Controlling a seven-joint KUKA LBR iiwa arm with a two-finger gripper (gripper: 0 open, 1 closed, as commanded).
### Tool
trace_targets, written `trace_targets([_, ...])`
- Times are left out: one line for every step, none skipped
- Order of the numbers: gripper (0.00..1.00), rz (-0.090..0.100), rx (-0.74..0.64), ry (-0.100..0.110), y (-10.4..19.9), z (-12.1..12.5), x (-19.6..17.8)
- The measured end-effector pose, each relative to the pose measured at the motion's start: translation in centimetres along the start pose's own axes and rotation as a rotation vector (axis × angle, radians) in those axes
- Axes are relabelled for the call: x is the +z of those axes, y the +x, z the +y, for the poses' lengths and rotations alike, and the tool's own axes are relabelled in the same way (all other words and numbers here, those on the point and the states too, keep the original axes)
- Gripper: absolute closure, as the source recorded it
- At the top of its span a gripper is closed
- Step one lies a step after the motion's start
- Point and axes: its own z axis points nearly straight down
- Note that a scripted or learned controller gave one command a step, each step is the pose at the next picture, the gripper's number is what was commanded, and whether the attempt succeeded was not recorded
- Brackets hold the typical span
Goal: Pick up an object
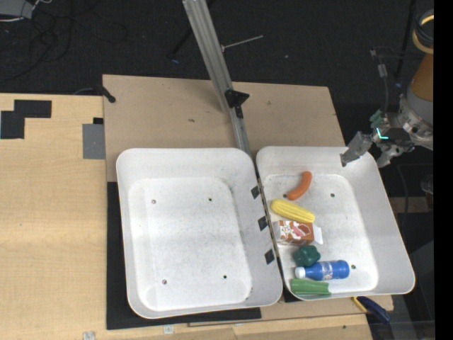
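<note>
Arm [417, 112] hangs above right bin's [382, 211] far corner.

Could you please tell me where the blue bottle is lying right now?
The blue bottle lies on its side near the front of the right bin, between the dark green toy and the green pod.

Surface [56, 218]: light wood-grain board at left, with a plain tan panel [283, 115] behind the bins. Two dark cut-outs near the left edge and a grey rectangular patch [93, 139] beside them.

Black mat [113, 275] under the bins, showing along the left and front edges.

Two shallow white bins lie side by side, rims touching at centre: left bin [187, 299], right bin [393, 261]. Black clips [262, 222] sit along the seam.

Slanted aluminium rail [212, 62] rises from the panel behind the seam.
</note>
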Motion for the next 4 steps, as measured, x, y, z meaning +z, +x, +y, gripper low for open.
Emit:
trace_targets([0.00,-0.002,-0.003,-0.004,0.0,0.1,-0.3])
trace_targets([0.00,0.000,0.002,0.001,-0.7,0.3,5.7])
trace_targets([0.00,0.000,0.001,0.001,-1.1,-0.2,12.0])
trace_targets([0.00,0.001,0.002,0.001,-1.0,-0.3,17.4])
